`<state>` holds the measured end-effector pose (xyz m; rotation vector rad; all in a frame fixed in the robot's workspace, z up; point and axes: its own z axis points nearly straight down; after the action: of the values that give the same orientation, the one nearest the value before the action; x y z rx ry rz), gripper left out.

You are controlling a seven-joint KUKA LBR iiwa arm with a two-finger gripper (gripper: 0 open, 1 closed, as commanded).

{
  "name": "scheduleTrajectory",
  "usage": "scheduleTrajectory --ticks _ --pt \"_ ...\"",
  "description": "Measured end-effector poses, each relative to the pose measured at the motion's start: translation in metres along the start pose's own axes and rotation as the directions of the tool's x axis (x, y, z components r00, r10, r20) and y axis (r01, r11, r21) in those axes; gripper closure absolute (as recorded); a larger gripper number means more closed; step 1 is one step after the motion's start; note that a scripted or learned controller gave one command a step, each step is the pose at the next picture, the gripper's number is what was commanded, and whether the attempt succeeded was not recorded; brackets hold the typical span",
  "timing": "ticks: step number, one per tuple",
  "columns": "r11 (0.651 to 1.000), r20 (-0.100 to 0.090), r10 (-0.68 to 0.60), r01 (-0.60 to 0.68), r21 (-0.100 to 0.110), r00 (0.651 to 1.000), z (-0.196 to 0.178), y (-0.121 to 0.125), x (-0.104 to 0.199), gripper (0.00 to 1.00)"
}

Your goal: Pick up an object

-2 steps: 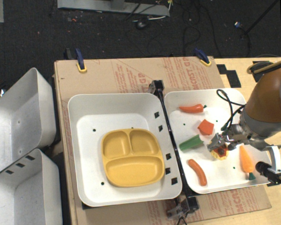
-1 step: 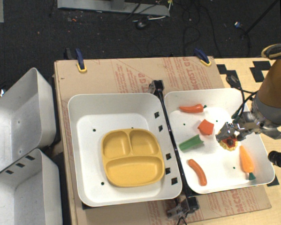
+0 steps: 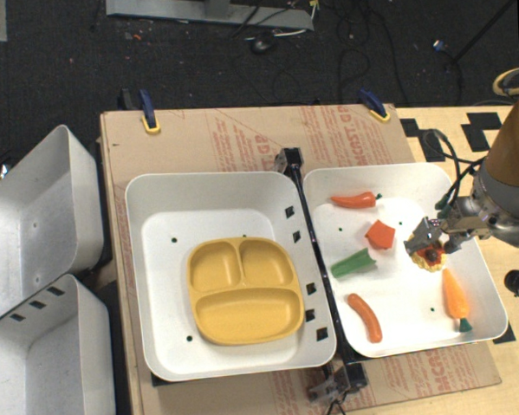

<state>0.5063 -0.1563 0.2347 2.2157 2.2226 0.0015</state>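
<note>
My gripper [image 3: 425, 240] hangs low over the right side of the right bin [image 3: 406, 346], reaching in from the right. Just under and partly behind it lies a small red and yellow object [image 3: 433, 256], mostly hidden. Whether the gripper touches it I cannot tell. Around it in the same bin lie a red chili pepper [image 3: 355, 201], an orange-red block [image 3: 381, 235], a green pepper piece [image 3: 351, 263], a reddish sausage [image 3: 365, 316] and an orange carrot [image 3: 456, 294].
The left bin [image 3: 158, 251] holds a yellow divided plate [image 3: 245, 290]. A black divider [image 3: 312, 252] runs between the bins. Two white tubs [image 3: 36, 257] stand off the bench to the left. Cables trail from the arm at the right.
</note>
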Motion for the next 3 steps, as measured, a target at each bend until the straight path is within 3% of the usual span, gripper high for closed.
scheduleTrajectory --ticks 2,3 --pt "1.000 -0.001 -0.002 0.002 0.003 1.000 -0.014 0.031 0.096 1.00" --pt "1.000 -0.002 -0.004 0.004 0.000 1.000 -0.016 0.060 0.144 1.00"
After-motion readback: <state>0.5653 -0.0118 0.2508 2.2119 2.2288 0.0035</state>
